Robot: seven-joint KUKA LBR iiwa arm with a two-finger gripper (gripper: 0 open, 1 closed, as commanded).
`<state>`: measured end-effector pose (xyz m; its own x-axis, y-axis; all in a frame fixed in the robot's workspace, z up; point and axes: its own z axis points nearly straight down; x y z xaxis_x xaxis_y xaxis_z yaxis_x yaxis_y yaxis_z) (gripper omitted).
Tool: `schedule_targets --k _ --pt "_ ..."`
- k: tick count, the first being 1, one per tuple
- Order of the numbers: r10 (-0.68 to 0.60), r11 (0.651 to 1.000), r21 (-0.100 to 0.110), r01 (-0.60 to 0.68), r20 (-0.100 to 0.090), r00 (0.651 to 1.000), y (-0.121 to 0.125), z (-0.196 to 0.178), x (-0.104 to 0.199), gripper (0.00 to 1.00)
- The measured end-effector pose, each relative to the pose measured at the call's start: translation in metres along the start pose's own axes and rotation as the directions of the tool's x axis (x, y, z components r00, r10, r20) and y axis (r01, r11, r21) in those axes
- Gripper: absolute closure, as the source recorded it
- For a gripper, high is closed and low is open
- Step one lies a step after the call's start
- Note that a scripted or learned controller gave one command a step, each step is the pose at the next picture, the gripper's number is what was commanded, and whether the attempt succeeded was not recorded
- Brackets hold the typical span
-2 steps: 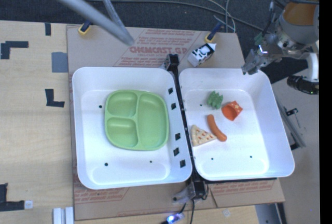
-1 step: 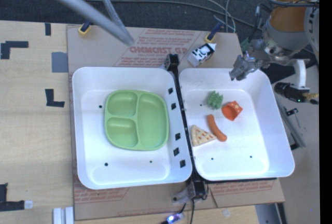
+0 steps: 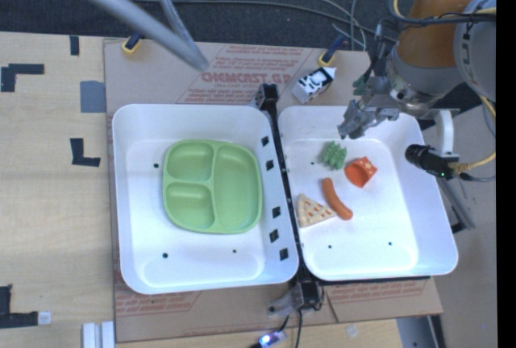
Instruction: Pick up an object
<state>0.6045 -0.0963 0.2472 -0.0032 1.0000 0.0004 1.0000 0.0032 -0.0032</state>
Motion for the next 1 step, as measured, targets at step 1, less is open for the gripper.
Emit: schedule_targets --k 1 --pt "0.001 1.000 0.000 -0.001 0.001 1.000 -0.0214 0.0126 0.0402 1.00"
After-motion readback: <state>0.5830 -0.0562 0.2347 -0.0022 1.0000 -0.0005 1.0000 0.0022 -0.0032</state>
